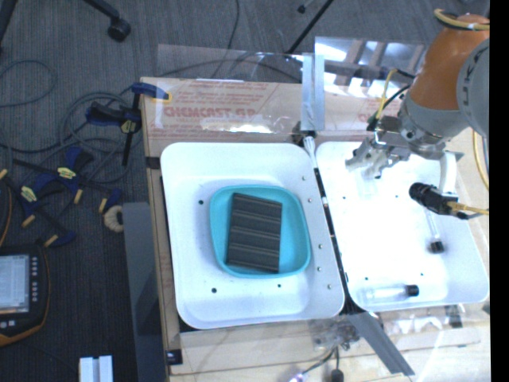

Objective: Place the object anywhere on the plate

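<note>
A dark grey ribbed block (254,231) lies flat in the middle of the teal plate (297,212), which sits in the left white bin (181,213). My gripper (367,164) hangs over the far end of the right white bin (382,245), well to the right of the plate. Its two pale fingers stand apart and hold nothing. The grey arm with its orange band reaches in from the upper right.
In the right bin a clear tube with a black cap (392,292) lies by the near rim, and a thin stick with a small black end (437,246) by the right side. Cardboard (223,114) stands behind the bins. Cables and clamps litter the floor at left.
</note>
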Robot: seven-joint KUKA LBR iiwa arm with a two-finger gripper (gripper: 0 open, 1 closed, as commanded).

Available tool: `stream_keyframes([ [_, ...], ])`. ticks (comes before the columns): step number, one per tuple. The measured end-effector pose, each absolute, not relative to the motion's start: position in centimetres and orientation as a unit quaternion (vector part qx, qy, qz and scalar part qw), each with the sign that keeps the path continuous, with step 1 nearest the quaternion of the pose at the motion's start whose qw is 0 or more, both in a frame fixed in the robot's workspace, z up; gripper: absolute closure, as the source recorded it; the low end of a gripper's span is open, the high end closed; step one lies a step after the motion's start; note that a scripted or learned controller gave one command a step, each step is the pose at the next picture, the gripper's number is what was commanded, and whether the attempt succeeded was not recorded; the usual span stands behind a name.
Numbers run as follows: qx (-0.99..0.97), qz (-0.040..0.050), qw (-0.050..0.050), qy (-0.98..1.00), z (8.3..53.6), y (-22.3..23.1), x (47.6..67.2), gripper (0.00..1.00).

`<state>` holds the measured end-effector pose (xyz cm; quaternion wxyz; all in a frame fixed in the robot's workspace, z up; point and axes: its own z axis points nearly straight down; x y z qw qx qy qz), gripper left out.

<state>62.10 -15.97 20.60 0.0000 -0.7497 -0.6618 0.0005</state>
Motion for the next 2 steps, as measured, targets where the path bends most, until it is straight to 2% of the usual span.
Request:
stream_keyframes([
  [1, -0.75, 0.0004, 0.0, -0.662, 20.6, -16.0, 62.1, 0.0],
  [2, -0.781, 0.0009, -0.002, -0.624, 29.5, -19.9, 59.3, 0.0],
])
